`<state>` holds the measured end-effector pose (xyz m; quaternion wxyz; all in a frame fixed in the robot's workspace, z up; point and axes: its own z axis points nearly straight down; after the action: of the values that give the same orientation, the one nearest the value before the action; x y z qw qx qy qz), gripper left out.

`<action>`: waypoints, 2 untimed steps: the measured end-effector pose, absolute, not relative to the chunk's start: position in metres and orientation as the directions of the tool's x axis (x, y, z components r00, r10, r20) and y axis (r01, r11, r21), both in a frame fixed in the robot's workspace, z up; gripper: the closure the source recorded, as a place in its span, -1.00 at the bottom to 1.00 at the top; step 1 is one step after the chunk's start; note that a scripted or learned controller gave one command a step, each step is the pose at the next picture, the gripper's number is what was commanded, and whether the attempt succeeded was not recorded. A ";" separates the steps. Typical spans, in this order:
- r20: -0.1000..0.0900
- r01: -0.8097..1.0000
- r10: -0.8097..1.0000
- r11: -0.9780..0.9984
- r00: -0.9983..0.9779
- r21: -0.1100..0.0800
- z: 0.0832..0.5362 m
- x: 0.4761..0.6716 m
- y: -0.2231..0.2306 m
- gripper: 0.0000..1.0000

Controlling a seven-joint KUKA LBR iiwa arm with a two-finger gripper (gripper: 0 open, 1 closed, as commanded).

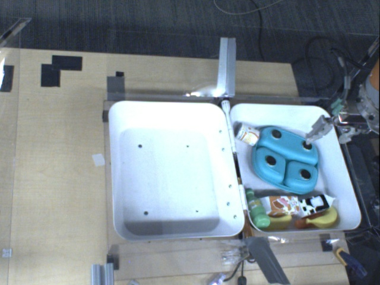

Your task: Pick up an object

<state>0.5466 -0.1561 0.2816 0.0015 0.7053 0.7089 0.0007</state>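
My gripper (313, 134) sits at the right of the frame, tip down at the upper right edge of the blue tray (285, 159) in the right bin (350, 183); whether it grips I cannot tell. A small white bottle (248, 136) lies just left of the tray, a printed carton (291, 205) and yellow fruit (323, 219) below it. The left bin (119, 177) lies alongside.

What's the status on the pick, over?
Gripper at the upper right edge of the teal three-hollow plastic tray in the right white bin. Nothing seen between its fingers. Small cream packet and colourful packets lie beside the tray.
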 end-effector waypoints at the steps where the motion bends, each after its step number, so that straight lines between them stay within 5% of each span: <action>1: -0.003 1.000 1.000 0.010 -0.010 0.009 0.293 0.548 -0.155 1.00; 2: -0.002 0.998 0.998 0.068 -0.068 0.005 0.253 0.538 -0.184 1.00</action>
<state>0.5375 -0.1837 0.2533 0.0026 0.6827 0.7307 0.0011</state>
